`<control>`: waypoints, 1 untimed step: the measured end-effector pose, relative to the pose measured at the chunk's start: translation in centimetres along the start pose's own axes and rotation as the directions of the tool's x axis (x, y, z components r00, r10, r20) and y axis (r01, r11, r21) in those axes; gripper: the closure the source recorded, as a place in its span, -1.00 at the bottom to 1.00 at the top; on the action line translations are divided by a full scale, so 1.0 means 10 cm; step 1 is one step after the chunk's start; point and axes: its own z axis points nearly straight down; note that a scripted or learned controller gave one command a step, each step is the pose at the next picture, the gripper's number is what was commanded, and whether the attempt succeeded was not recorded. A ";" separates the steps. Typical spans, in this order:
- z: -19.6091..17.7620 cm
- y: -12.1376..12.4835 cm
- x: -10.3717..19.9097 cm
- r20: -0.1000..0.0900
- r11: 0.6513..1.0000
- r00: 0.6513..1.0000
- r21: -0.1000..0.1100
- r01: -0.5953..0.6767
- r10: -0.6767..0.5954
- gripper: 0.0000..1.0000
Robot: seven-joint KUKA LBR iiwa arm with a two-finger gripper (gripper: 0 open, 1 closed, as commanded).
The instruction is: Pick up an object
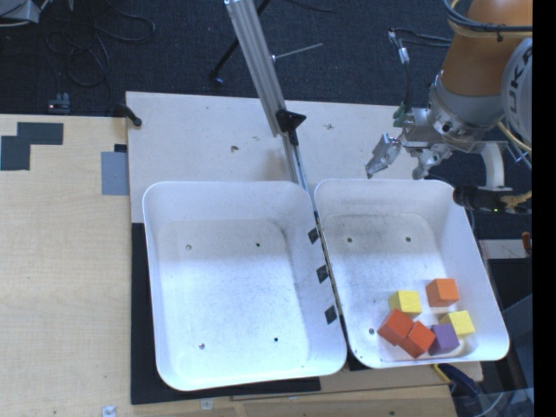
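Note:
Several small blocks lie in the near right corner of the right bin (373, 207): an orange block (442, 291), a yellow block (405, 301), a second yellow block (461, 322), a purple block (444, 337) and two red-orange blocks (406, 332). My gripper (401, 160) hangs above the bin's far rim, well away from the blocks. Its two fingers are spread apart, with nothing between them.
The left bin (174, 207) sits beside the right one, with a row of black clips (321, 272) along the shared wall. A slanted aluminium bar (261, 68) rises behind the bins. The orange-banded arm (486, 42) enters from the upper right.

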 end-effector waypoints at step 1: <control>1.22 -0.41 -0.23 -0.002 1.000 1.000 0.009 -0.007 0.007 -1.00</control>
